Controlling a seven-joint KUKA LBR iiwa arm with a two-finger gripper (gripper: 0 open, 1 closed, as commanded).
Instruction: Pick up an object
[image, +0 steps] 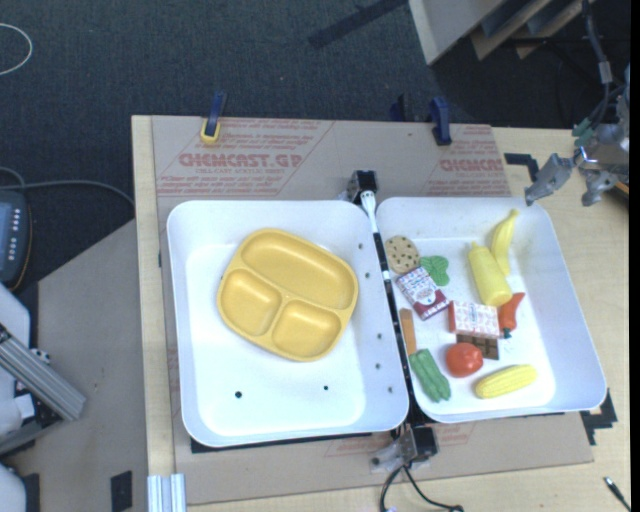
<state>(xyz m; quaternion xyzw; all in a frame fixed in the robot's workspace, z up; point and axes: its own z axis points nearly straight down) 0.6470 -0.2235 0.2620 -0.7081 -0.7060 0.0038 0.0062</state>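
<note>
arm: enters at the upper right edge | tool (556, 180): raised, pointing left | nothing visible between its tips

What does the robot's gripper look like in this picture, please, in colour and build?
The gripper at the picture's right edge is pale grey metal, with a slim angular part pointing left over the right bin's far corner. Bulkier grey hardware sits behind it, and a thin dark cable runs upward from there. No markings are legible.
</note>
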